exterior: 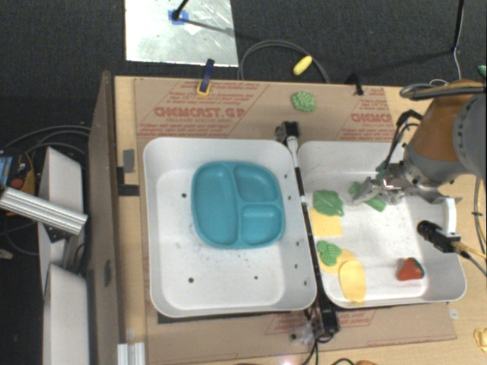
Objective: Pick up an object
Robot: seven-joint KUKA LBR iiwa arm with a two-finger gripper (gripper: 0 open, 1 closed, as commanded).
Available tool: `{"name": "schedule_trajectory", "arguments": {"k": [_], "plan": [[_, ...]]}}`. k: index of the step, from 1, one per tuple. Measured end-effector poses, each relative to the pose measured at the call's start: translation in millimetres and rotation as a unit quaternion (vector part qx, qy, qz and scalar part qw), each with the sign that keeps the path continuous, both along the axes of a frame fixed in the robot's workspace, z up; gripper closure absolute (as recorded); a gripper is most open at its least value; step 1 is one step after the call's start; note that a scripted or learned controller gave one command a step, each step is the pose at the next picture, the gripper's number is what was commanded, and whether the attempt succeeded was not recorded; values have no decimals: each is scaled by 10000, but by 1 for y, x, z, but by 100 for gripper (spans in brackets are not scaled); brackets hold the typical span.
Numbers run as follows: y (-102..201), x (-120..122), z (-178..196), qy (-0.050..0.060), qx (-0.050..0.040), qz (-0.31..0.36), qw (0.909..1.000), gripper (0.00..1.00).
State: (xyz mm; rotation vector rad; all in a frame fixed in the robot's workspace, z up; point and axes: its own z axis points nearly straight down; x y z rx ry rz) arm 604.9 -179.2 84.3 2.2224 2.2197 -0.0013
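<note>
Though their spread indiscernible, fingers (383, 186) right against the green leaf (359, 192), right bin (455, 281).

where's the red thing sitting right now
In the camera view, the red piece lies in the right bin, near the bin's lower-right corner. It is to the right of the yellow oval piece and apart from it.

A teal divided plate (237, 204) lies in the white bin (163, 280) at the centre of the frame. On the brown board (190, 112) above it sits a small green lump (303, 101). A silver sheet (180, 21) lies on dark carpet at upper left.
</note>
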Motion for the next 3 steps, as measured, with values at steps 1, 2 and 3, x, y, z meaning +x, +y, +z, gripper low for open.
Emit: {"name": "schedule_trajectory", "arguments": {"k": [1, 2, 3], "plan": [[54, 19, 0, -17, 14, 51, 10000, 0], [51, 19, 12, -32, 3, 36, 10000, 100], [37, -51, 70, 1, 3, -5, 10000, 100]]}}
